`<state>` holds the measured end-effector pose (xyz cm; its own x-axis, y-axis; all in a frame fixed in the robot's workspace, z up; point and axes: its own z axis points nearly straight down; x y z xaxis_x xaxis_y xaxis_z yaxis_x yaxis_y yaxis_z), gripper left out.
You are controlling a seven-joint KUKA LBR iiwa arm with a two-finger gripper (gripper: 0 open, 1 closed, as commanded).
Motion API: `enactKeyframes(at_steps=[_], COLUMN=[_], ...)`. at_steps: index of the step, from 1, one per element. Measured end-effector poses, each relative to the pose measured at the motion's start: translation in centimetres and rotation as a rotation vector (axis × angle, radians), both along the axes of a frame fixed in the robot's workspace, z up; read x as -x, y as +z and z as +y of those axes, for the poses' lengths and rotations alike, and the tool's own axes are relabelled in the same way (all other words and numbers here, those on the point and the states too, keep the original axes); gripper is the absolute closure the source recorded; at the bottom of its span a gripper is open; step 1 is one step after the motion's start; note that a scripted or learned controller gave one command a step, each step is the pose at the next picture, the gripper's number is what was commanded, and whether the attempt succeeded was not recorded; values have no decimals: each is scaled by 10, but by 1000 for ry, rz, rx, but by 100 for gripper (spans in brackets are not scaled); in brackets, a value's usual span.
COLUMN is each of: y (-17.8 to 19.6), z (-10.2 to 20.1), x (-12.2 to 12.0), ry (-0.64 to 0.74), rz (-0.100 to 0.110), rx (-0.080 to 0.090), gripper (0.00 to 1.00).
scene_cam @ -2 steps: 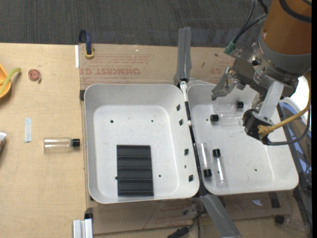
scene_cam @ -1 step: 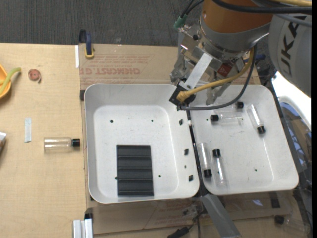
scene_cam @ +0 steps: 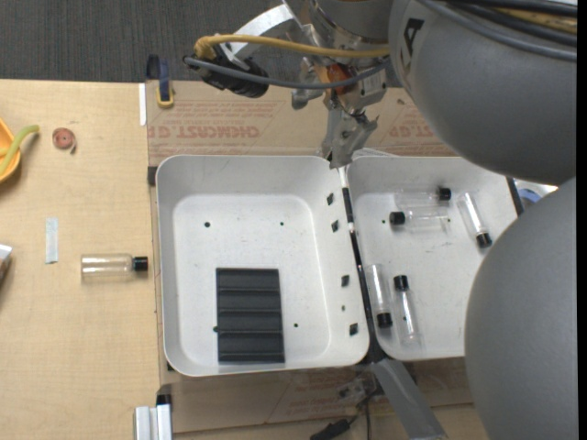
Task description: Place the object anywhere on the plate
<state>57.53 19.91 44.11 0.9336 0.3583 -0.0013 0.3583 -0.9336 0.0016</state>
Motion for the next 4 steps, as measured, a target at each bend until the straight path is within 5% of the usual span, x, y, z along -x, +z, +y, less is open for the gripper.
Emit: enactKeyframes(at_steps=[1,2,3,4], y=[0,0,0,0], z=[-74,-179,-69,-138], x=[74,85,54,98], ry=[-84,-136,-145,-68], rz=[1,3,0,3], rx=[2,3,2,3], gripper=[0,0,0,0])
